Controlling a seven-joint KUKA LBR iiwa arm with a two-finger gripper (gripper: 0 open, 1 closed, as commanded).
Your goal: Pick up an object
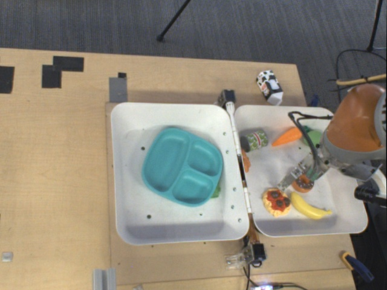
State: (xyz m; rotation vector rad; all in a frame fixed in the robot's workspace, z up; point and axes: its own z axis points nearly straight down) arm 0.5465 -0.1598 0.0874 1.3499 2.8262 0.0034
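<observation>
We're looking down at a pale wooden counter [54, 162] with a few black patches [60, 70] near its far left corner, and beyond its far edge there's grey carpet [91, 11] with a thin dark pole [181, 8] slanting across it. Two shallow white bins sit side by side; the left bin [130, 222] carries a teal divided plate [183, 165] lying slightly askew, with a sliver of something green peeking from under its right edge. On the counter just past the right bin [344, 222] stands a small black-and-white carton [269, 86]. Inside the right bin there's a green can [256, 139] lying near the far left corner, an orange carrot [286, 136] just beside it, a small pizza toy [276, 201] with red toppings near the front, and a yellow banana [308, 206] right next to that. The arm [357, 132] comes in from the right, orange band showing, and the end effector [297, 179] is down in the right bin, between the carrot and the banana, just above the pizza toy and the banana's stem end. Something small and round and orange-brown [304, 183] sits right at the tip, but whether the end effector is spread or pinching it, I can't tell from this angle.
</observation>
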